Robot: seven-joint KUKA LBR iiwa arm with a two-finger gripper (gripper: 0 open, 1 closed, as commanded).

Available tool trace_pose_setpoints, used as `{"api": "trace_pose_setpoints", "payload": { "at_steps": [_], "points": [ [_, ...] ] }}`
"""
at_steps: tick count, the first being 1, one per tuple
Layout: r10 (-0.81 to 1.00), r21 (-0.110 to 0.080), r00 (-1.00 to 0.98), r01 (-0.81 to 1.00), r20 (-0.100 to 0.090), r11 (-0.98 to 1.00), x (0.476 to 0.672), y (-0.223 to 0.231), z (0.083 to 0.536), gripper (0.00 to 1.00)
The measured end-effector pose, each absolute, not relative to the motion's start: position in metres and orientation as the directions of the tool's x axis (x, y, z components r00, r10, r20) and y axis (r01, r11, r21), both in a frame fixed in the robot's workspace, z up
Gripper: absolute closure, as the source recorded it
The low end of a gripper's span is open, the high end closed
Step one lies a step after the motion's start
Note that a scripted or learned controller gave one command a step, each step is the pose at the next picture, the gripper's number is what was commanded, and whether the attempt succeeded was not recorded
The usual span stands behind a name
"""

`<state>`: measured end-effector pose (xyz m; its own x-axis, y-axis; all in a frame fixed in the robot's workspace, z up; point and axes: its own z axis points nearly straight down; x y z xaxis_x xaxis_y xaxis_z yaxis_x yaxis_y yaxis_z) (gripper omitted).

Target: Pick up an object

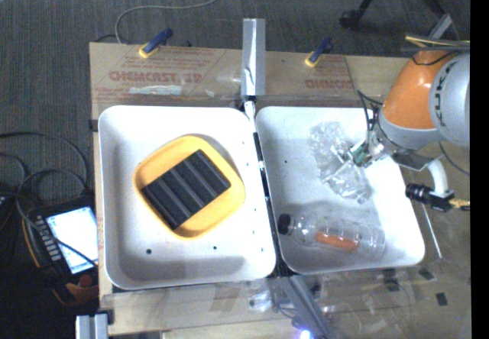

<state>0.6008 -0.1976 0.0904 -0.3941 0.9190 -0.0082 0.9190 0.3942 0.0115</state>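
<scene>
1. Desk [191, 74]: brown board surface with red printed lettering, carrying both bins; two blue-and-yellow clamps at its 12 o'clock edge.
2. Left bin [122, 177]: shallow, white, rounded corners. Sits touching the right bin along a central seam.
3. Right bin [397, 230]: same kind, at 3 o'clock of the left bin.
4. Arm [428, 101]: grey with an orange band, coming in from 3 o'clock, over the right bin's 2 o'clock corner.
5. Yellow tray-like object [225, 204]: lies flat in the middle of the left bin, turned at a slant, with a black ribbed insert [186, 186] set in its top face.
6. Clear plastic bottle [336, 234]: lies on its side near the right bin's 6 o'clock wall, dark cap toward 9 o'clock, something orange inside it.
7. Crumpled clear plastic wrap [336, 158]: in the right bin's upper middle, at 12 o'clock of the bottle and apart from it.
8. End effector [363, 154]: low over the right bin, at the 3 o'clock edge of the crumpled wrap, seemingly touching it. Too small and dark to read; cannot tell whether the tips are apart or together, nor whether anything is gripped.
</scene>
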Motion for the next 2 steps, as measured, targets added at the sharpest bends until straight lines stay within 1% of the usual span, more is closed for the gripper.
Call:
{"api": "trace_pose_setpoints", "payload": {
  "at_steps": [1,2],
  "points": [
    [0.919,0.013,-0.394,0.919,-0.006,0.394,0.601,-0.196,0.1,1.0],
    [0.919,0.001,-0.394,0.919,0.0,0.394,0.583,-0.103,0.176,1.0]
  ]
}}
